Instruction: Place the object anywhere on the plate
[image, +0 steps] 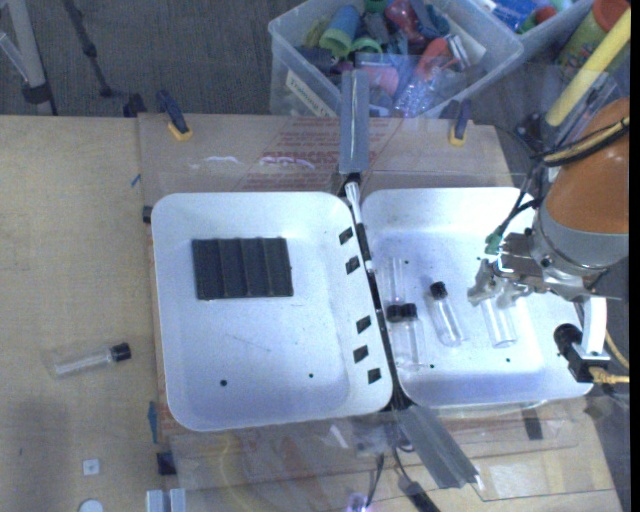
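One fixed camera looks down at a slant, seemingly from fairly high, on both bins (255, 215).

The arm (590, 190) is cut off by the frame's right edge, and its wrist hides the far right of the right bin (450, 375). The gripper (497, 290) is too blurred to read. The box of toys (400, 50) at top centre is cropped by the upper edge.
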